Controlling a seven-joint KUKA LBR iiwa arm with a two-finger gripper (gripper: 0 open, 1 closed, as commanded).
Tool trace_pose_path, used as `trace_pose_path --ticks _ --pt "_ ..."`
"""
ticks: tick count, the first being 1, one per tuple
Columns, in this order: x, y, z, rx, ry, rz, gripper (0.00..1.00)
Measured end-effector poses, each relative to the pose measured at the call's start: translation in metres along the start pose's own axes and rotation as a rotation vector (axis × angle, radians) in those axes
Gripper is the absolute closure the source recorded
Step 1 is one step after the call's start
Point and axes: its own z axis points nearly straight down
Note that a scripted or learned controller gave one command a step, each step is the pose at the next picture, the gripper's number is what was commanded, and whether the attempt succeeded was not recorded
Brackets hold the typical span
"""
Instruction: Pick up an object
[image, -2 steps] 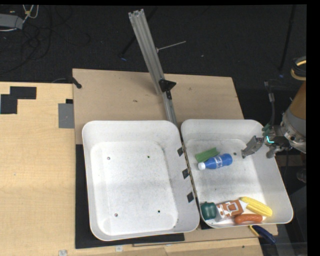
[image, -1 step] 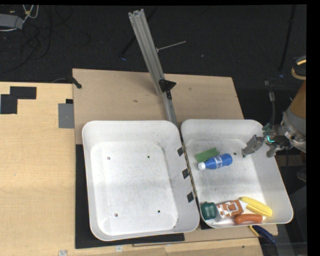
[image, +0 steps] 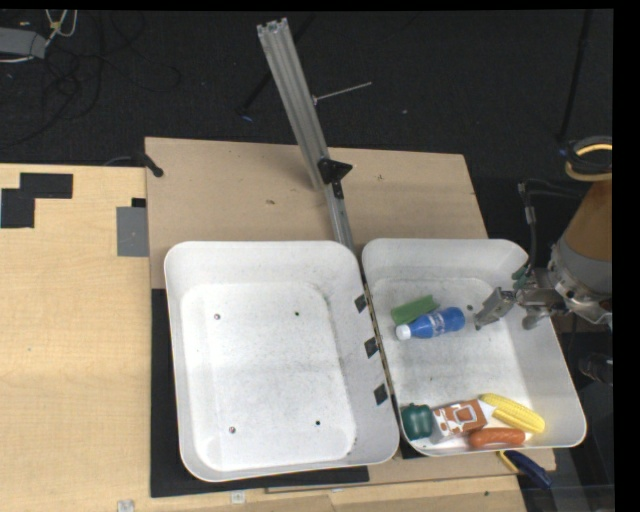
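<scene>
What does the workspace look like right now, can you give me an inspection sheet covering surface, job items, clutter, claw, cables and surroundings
Surface: two white bins side by side on a tan board; left bin, right bin.
Job's things: all in the right bin: blue bottle lying beside a green block; along the near edge a dark green item, an orange-and-white packet, a yellow corn-like piece and a red sausage-like piece.
Clutter: nothing seen.
Claw: claw over the right bin's right side, right of the bottle, holding nothing; finger state unclear.
Cables: loose cables on the dark floor, top left.
Surroundings: slanted metal rail behind the bins; pale wooden bench on the left.
</scene>
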Motion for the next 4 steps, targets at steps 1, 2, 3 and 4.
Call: trace_pose_path --ticks 1,2,3,4 --pt "0.000 -0.002 0.065 0.002 0.001 0.000 0.00" --pt "0.000 -0.002 0.074 -0.004 -0.001 0.001 0.00" --pt "0.000 -0.002 0.064 -0.004 0.000 0.005 1.00" --pt "0.004 -0.003 0.002 -0.010 -0.003 -0.002 1.00"
